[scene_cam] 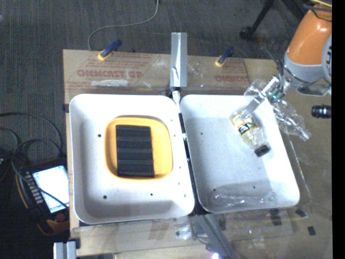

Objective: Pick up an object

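A small clear bottle point(248, 129) with a yellow label and a black cap lies tilted in the right bin point(215, 166), near its far right corner. A yellow tray-like piece holding a black ribbed block point(135, 150) sits in the middle of the left bin point(86, 144). My gripper point(259, 97) hangs over the far right corner of the right bin, wrapped in clear plastic, just above and behind the bottle's upper end. The orange band of the arm point(310, 36) is at the top right. Whether the gripper touches the bottle is unclear.
A strip of crumpled clear film point(242, 200) lies along the right bin's near wall. A metal bar point(178, 63) stands upright behind the seam between the bins. Two blue-and-yellow clamps point(109, 49) point(225, 54) hold the board behind. A tablet point(51, 186) lies at the left.
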Controlling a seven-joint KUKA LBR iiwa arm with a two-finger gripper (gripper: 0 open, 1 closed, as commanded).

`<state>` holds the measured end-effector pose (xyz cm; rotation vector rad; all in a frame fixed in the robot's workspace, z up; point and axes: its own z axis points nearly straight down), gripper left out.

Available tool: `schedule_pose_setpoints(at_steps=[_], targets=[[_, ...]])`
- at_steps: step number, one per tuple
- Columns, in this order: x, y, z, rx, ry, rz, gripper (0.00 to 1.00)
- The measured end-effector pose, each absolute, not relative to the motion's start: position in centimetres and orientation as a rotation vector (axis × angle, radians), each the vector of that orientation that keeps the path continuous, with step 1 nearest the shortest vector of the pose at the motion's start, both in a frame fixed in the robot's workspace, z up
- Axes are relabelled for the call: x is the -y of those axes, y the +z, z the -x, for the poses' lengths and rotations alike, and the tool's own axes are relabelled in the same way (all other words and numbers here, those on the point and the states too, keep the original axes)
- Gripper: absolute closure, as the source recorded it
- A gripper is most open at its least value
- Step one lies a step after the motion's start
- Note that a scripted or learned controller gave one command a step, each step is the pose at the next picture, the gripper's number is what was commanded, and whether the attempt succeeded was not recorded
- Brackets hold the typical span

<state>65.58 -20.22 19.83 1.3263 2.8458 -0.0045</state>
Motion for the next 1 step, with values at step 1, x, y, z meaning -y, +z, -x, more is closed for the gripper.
schedule_pose_setpoints(at_steps=[1], targets=[[21.97, 10.88, -66.62, -2.919, 0.005, -1.151, 0.00]])
